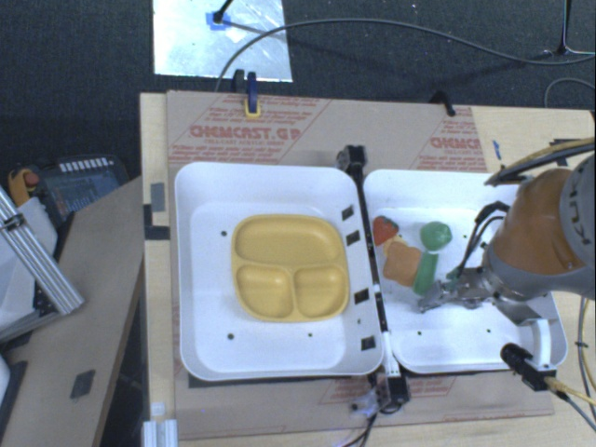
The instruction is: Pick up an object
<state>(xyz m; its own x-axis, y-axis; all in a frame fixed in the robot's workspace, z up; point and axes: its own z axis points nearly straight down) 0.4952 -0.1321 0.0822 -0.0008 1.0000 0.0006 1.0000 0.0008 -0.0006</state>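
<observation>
— Dark carpet is showing behind a tan bench (307, 119), and two shallow white bins are sitting side by side on it. What is lying in the left bin (200, 250)?

— One yellow tray (289, 266) with three compartments is lying flat near its middle, turned slightly askew. Nothing is resting in its compartments.

— And the right bin (447, 347)?

— Three small things are clustering in its upper left part, near the divider between the bins. A red piece (385, 228) is lying closest to the divider. An orange block (402, 263) is sitting just below it, touching it or nearly so. A green object (430, 250), with a round top and a stem running downward, is lying just beside the block on its right.

— Where is the arm (545, 226) reaching?

— It is coming in from the right, its orange band bulking over the right bin. The gripper (438, 296) is hanging low at the lower end of the green object's stem, just beside it.

— Is it gripping anything?

— I cannot tell; the metal tips are too small and blurred to read, and nothing is visibly showing between them.

— Anything else around?

— A blue and yellow clamp (251, 96) is sitting at the bench's far edge.
</observation>
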